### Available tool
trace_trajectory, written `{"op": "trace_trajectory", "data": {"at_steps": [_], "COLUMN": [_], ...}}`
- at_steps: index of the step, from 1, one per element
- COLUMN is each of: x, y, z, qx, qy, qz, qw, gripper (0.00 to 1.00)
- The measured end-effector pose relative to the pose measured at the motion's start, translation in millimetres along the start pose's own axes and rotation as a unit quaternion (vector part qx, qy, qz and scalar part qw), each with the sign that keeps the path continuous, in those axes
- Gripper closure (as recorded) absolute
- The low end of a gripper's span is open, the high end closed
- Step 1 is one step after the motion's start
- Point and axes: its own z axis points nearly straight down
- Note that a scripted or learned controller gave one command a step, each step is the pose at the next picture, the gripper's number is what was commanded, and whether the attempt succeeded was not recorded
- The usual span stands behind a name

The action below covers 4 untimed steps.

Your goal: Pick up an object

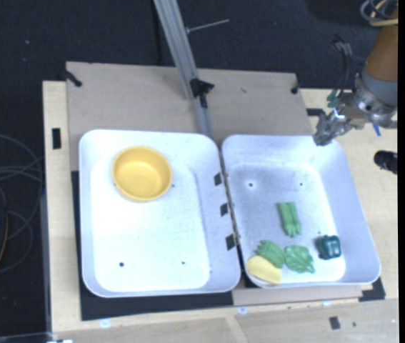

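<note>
The counter [56, 191] carries two white bins side by side. The left bin [152, 263] holds a yellow bowl [142, 173] in its far left part. The right bin [331, 184] holds its things toward the near edge: a long green piece [288, 218] near the middle, a leafy green piece [270, 252] and another green leaf [299, 259] just beside it, a pale yellow lump [263, 269] at the near left corner, and a small dark green block [328, 246] to the right. The gripper [323, 136] hangs over the right bin's far right corner, well apart from these things; whether it is released or clenched I cannot tell.
</note>
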Motion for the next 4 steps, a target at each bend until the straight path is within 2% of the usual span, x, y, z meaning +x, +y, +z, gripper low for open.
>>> {"op": "trace_trajectory", "data": {"at_steps": [1, 2, 4], "x": [-0.3, 53.1, 162.1], "y": [0.4, -19.4, -39.1], "z": [-9.7, -16.9, -1.9], "qx": [0.002, 0.002, 0.003], "qy": [0.001, 0.001, 0.001], "qz": [0.000, -0.002, -0.002], "qw": [1.0000, 1.0000, 1.0000], "gripper": [1.00, 1.00, 1.00]}}
